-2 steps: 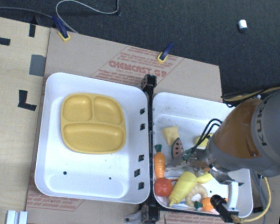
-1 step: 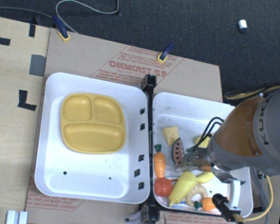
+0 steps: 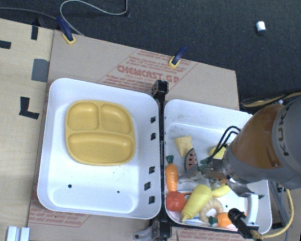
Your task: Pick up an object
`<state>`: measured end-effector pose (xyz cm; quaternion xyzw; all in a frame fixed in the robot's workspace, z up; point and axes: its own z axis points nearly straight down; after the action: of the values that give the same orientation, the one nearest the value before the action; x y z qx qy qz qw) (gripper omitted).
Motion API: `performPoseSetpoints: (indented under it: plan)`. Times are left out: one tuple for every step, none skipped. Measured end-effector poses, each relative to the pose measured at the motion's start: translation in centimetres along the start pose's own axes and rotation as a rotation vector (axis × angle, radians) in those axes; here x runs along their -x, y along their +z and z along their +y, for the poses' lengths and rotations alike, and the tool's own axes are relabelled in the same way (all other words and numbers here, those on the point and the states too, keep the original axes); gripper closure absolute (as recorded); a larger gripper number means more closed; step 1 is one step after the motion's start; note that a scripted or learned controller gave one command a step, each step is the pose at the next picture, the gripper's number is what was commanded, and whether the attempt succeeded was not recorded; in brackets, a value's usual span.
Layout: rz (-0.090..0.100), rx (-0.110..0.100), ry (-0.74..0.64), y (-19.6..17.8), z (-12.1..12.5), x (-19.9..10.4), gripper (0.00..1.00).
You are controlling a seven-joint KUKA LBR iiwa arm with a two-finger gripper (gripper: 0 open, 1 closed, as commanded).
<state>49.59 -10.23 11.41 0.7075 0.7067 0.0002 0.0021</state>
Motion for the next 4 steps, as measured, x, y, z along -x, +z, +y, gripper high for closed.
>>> performPoseSetpoints:
  plan:
    - [-0.009,0.007,0.005,2.7,-1.1,-0.2,0.0]
    - [-0.007,0.003,0.002,2.8,6.1,-0.1,0.0]
    - [-0.004,0.0,0.001,1.9,6.1,-0.2,1.0]
    - [0.004,-0.005,-0.003,-7.0,-0.6,-4.9,1.0]
